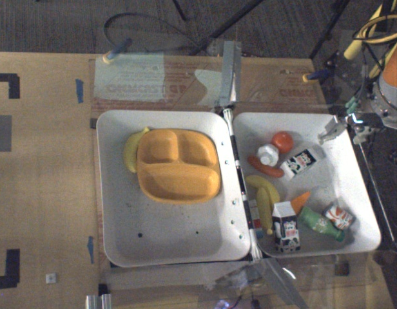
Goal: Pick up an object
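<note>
We see our gripper at the far right corner of the right bin, hanging over the rim, with the arm coming in from the right. Whether its tips are apart or together we cannot tell; the picture is too blurred there, and nothing shows between them.

The nearest candidate is the small milk carton lying on its side just left of and nearer than the gripper. Its long axis runs slantwise, from near-left up toward far-right, so it points roughly at the gripper. We judge that the coming move is a short reach leftward and down, with the fingers set across that slant.

Beside the carton lie a white bottle with a red cap and a carrot. Farther toward us are a banana, an upright milk carton, a green bottle and a small can. The left bin holds an orange divided plate resting on another banana.
</note>
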